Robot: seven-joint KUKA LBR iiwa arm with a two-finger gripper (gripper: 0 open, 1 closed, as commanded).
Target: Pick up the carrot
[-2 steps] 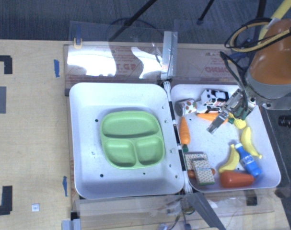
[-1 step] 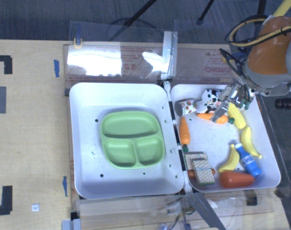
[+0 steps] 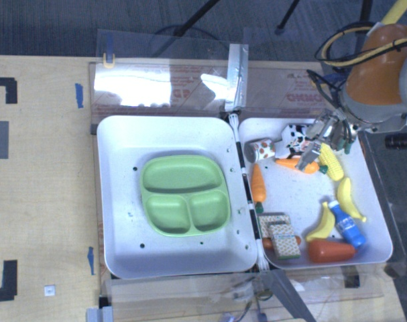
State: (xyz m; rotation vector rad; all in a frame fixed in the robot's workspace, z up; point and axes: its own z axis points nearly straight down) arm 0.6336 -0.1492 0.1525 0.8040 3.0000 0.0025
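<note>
My bench (image 3: 35, 180) is light wood with black corner marks and blue tape bits on its left part. Two shallow white bins sit on it side by side, touching: left bin (image 3: 116, 200), right bin (image 3: 377, 206). A clear plastic panel (image 3: 163, 79) stands behind the bins.
</note>
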